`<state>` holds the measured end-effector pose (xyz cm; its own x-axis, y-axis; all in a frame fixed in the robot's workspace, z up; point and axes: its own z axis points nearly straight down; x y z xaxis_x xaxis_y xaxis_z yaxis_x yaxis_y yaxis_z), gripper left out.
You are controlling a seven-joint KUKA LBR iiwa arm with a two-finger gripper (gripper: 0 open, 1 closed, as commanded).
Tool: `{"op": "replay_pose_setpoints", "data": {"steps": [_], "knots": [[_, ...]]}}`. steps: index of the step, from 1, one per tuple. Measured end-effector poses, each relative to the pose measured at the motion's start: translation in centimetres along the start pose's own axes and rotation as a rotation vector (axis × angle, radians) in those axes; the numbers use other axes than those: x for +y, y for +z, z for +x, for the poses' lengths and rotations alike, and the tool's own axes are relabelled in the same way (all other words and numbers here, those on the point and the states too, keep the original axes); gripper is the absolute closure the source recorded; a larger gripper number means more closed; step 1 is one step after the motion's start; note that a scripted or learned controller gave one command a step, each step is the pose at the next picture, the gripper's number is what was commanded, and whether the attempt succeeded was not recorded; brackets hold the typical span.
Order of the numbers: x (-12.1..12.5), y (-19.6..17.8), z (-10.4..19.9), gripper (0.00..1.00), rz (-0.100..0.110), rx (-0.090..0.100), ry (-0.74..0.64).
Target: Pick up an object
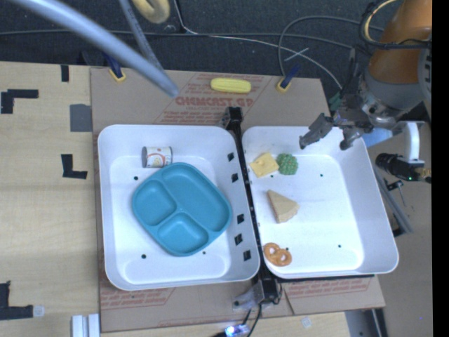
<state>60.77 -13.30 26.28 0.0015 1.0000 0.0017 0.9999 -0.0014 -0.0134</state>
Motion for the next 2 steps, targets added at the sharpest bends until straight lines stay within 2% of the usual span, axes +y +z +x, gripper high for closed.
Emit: {"op": "replay_pose_setpoints", "data": {"steps": [1,2], "knots": [[0.2,-0.7,0.0,0.0,-0.012,-0.002,-0.003],[0.3,3.7,-0.1,0.0,-0.008,-0.003,-0.002]]}}
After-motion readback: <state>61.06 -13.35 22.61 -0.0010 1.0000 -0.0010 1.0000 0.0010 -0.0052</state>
